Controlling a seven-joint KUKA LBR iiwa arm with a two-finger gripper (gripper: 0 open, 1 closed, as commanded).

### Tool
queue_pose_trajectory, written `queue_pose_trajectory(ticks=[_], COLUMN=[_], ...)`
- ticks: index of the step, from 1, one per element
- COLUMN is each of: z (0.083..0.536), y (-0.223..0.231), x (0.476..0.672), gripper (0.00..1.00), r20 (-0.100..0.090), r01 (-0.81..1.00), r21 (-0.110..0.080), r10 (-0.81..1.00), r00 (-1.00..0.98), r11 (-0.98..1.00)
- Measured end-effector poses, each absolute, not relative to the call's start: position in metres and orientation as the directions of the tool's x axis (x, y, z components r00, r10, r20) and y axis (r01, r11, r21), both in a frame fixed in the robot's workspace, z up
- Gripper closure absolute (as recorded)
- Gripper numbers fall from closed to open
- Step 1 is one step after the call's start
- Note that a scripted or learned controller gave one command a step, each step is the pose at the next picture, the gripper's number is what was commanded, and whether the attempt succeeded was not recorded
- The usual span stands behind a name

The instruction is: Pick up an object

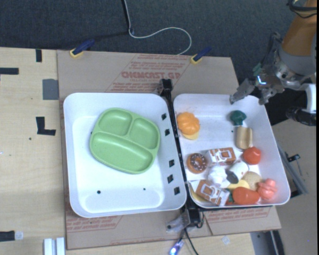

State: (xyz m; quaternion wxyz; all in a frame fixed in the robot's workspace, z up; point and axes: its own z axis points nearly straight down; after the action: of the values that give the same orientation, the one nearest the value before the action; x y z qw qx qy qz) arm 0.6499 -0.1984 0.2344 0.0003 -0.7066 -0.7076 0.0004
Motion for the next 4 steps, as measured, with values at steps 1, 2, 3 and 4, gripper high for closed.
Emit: queue_pose_trajectory(ticks=[1, 2, 3, 4], z=[0.098, 0.285, 0.486, 0.486], y=[-0.183, -0.134, -0.079, -0.081], x=[0.597, 0.525, 0.530, 0.529], gripper=[0.00, 0.00, 0.00, 1.00], r20=[0.005, 0.000, -0.002, -0.002], r01=[1.000, 1.000, 1.000, 1.000], r21=[-0.015, 0.012, 0.019, 0.000], r10=[1.000, 1.000, 1.000, 1.000], r00=[-0.001, -0.004, -0.006, -0.002], r11=[0.001, 0.004, 0.006, 0.002])
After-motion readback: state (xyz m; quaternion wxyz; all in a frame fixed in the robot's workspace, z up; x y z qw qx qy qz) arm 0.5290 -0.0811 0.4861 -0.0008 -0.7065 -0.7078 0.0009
